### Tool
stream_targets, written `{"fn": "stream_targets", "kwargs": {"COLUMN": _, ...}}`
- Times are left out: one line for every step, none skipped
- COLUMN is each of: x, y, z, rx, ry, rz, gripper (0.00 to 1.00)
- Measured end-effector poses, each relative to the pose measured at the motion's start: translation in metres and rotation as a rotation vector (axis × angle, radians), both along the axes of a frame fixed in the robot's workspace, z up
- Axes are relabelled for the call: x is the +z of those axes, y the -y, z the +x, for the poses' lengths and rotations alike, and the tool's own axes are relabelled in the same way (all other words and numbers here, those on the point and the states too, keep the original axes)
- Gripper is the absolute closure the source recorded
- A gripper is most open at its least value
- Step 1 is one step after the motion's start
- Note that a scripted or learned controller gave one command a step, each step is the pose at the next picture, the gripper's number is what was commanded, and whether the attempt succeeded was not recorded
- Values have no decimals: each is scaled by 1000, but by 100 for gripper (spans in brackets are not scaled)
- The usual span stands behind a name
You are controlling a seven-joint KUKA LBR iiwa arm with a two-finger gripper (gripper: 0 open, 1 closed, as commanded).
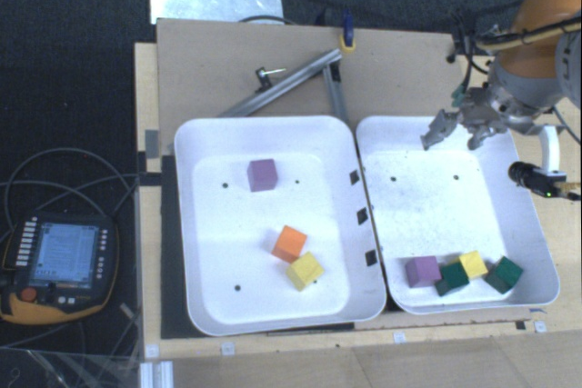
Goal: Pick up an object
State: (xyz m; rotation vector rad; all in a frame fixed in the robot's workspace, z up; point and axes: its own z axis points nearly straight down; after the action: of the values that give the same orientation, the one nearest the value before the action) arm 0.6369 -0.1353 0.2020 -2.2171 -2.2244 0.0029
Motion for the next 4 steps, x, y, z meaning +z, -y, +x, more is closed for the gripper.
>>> {"fn": "stream_targets", "kwargs": {"x": -52, "y": 9, "z": -6, "rx": -2, "ry": -2, "rz": 0, "gripper": 0}}
{"fn": "stream_targets", "kwargs": {"x": -96, "y": 11, "z": -13, "rx": -1, "ry": -1, "rz": 0, "gripper": 0}}
{"fn": "stream_targets", "kwargs": {"x": -82, "y": 11, "z": -10, "rx": 1, "ry": 6, "rz": 0, "gripper": 100}}
{"fn": "stream_targets", "kwargs": {"x": -23, "y": 16, "z": 0, "rx": 1, "ry": 11, "rz": -2, "gripper": 100}}
